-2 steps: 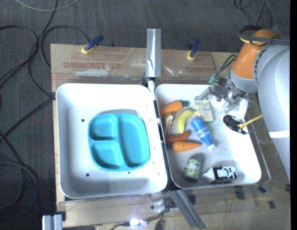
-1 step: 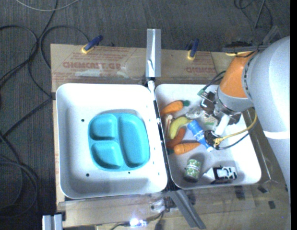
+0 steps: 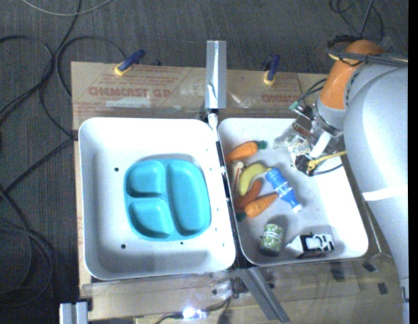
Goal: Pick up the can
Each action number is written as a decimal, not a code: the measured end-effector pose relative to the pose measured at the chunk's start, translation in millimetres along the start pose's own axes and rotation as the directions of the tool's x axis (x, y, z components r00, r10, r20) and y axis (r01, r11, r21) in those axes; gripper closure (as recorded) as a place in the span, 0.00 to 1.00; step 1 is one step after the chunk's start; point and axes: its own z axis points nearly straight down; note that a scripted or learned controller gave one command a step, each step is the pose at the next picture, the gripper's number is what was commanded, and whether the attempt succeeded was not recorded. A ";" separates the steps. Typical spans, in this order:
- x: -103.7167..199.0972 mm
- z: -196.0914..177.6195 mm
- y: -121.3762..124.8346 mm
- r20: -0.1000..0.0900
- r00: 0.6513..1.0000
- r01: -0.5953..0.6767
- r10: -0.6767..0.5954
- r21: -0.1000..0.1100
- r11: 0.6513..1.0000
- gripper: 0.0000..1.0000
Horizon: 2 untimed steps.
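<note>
Lying near the front wall of the right bin [image 3: 360, 211], the can [image 3: 272, 238] sits on its own, green and mottled, with a small black-and-white box [image 3: 316, 243] just to its right. Farther back is a huddle of toys: a blue bottle [image 3: 281, 188], 2 carrots [image 3: 243, 150] [image 3: 260, 205] and a yellow banana [image 3: 250, 174], all touching or nearly so. The gripper [image 3: 308, 145] hangs over the far right corner of that bin, well apart from the can; whether its jaws are apart or together I cannot tell. The left bin [image 3: 94, 181] holds a blue divided tray [image 3: 168, 198]. My worry is the path: reaching toward the can could brush the bottle, or the fingers could land partly on the box or against the front wall, so the can rolls or slips out.
</note>
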 end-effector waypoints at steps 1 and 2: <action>-2.6 -9.5 1.0 0.009 1.000 -0.002 0.002 -0.006 1.000 1.00; -2.0 -9.3 0.7 0.009 1.000 -0.002 0.002 -0.005 1.000 0.00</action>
